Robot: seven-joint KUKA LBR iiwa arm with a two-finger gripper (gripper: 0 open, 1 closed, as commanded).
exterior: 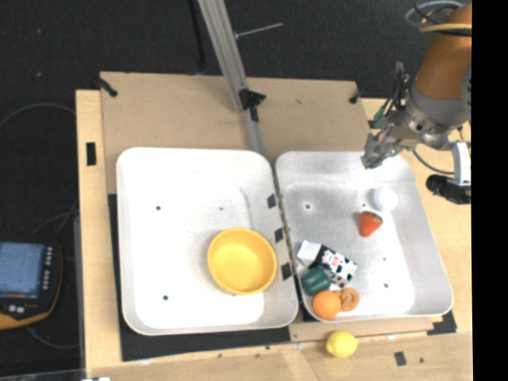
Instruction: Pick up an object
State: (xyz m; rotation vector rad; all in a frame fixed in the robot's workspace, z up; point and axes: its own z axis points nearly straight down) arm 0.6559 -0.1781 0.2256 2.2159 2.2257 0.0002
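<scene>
Bowl (242, 259) in left bin (159, 182); ball (384, 198) behind strawberry (370, 224) in right bin (333, 177).

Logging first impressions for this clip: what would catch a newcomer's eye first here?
The yellow bowl sits alone in the left bin. A cluster of small things crowds the right bin's near-left corner, an orange among them, while a lemon lies outside on the bench. The gripper hovers at the right bin's far edge.

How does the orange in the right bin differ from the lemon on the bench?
The orange is orange in colour; the lemon is yellow. The orange looks slightly larger. The orange lies inside the right bin, touching other items; the lemon lies alone on the bench, outside both bins. Both are roundish fruit.
</scene>
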